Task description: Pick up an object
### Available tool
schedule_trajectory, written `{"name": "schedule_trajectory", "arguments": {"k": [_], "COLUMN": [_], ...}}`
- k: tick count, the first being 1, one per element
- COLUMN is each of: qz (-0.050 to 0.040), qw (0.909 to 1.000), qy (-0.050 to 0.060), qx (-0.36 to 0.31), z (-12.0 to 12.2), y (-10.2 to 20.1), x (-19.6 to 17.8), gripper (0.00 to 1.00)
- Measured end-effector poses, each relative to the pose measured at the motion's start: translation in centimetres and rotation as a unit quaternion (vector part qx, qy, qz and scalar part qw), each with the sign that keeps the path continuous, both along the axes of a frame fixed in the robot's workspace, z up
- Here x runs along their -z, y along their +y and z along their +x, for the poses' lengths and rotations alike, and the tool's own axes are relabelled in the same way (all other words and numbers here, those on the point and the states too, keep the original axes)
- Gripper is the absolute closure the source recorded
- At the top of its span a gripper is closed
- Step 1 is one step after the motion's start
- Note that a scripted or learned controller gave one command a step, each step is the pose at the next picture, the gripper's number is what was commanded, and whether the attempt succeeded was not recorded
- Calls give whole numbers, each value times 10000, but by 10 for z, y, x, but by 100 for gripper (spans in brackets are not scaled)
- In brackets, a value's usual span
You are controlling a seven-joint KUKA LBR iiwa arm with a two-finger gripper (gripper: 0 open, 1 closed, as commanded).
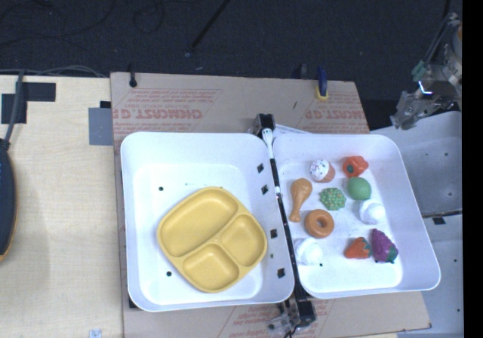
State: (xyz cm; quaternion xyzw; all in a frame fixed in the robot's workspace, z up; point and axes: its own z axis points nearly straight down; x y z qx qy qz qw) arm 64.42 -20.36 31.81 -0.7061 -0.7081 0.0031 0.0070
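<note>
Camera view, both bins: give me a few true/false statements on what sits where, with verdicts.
1. The yellow divided tray lies in the left bin. True.
2. The toy doughnut sits in the left bin. False: it is in the right bin, just below the drumstick.
3. The purple grapes lie next to the red piece near the right bin's lower right. True.
4. The tool is down among the toy food. False: it is at the upper right, outside both bins.
5. The tray has three compartments. True.
</note>
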Motion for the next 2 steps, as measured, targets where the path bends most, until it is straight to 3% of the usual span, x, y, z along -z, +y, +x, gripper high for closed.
{"name": "schedule_trajectory", "arguments": {"k": [1, 2], "qz": [-46, -43], "qw": [9999, 9999], "qy": [-119, -114], "qx": [24, -12], "z": [-43, -8], "y": [-10, -7], "x": [-142, -225], "gripper": [100, 100]}}
